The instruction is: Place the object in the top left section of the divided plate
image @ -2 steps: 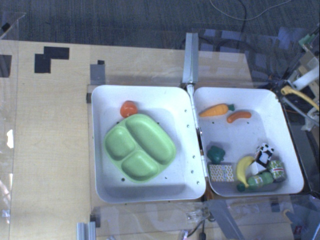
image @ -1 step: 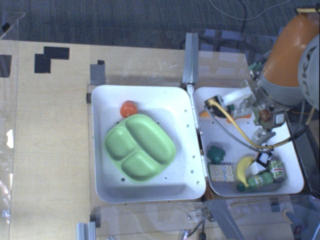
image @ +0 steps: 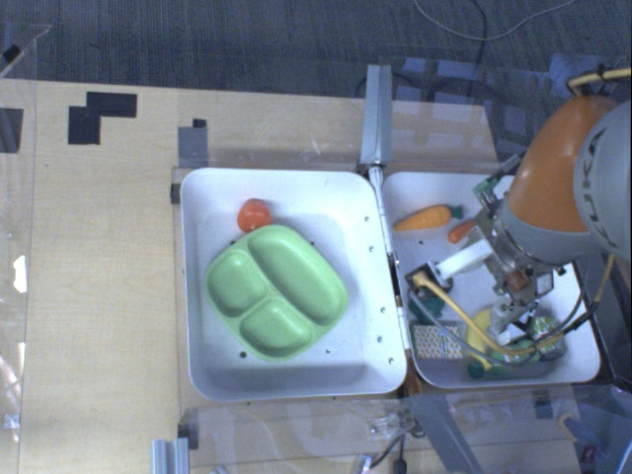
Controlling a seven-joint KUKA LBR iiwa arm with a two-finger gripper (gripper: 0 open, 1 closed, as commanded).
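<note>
I'm over the right bin [image: 583, 355], my gripper [image: 515, 316] low near its front edge, above a clutter of small things. How far my fingers are apart, I cannot tell. A carrot [image: 425, 217] lies by that bin's far edge. In the left bin [image: 202, 363], the green plate [image: 277, 290] sits mid-floor, a tomato [image: 255, 213] touching its far rim.

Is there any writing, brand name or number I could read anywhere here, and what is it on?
None can be read.
Black block shapes on the bench: plain marks, no letters.
Small patterned card in the right bin: print too small and blurred to read.
</note>
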